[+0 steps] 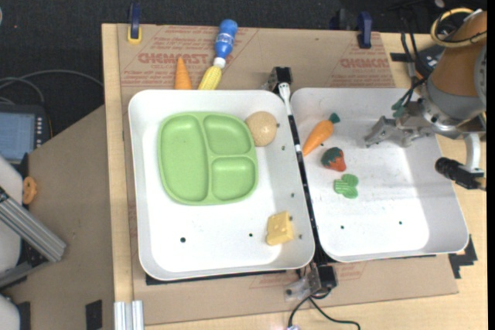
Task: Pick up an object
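My gripper (393, 137) hangs over the back right part of the right bin (433, 236), open, with nothing between its fingers. In that bin, left of the gripper, lie an orange carrot with a green top (318, 135), a red strawberry (334, 159) and a small green piece (346, 185). The carrot is the closest, about a hand's width from the fingertips. The left bin (155, 243) holds a green divided plate (207, 157), a tan round ball (262, 127) at the plate's back right corner, and a yellow cheese wedge (279, 228) near the front right.
Behind the left bin, on the bench, lie a blue and white bottle (225, 40), a small orange cone (182, 75) and a yellow corn piece (210, 77). A black clip (280, 77) sits at the back of the seam between the bins.
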You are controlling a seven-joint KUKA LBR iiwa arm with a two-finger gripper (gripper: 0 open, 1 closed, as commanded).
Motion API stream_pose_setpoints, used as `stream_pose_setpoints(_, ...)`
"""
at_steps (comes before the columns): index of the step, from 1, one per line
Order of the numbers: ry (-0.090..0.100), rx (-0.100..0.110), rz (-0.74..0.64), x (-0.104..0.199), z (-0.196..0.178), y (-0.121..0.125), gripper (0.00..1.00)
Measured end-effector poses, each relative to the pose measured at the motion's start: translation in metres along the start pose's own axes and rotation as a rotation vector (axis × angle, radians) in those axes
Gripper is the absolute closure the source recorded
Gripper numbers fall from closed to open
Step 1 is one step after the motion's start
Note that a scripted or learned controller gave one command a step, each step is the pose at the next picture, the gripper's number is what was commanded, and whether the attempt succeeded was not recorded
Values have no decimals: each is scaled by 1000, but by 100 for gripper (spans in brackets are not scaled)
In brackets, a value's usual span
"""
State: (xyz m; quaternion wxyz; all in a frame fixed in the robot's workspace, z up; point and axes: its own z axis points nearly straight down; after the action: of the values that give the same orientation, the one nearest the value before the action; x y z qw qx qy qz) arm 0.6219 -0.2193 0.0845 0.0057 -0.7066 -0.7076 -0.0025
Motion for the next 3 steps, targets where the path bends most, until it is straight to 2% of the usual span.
stream_pose_setpoints(1,-8,-6,-9,115,1,29,0)
stream_pose_setpoints(2,-12,-1,4,123,1,-19,0)
stream_pose_setpoints(3,-13,-7,4,122,-9,-16,100)
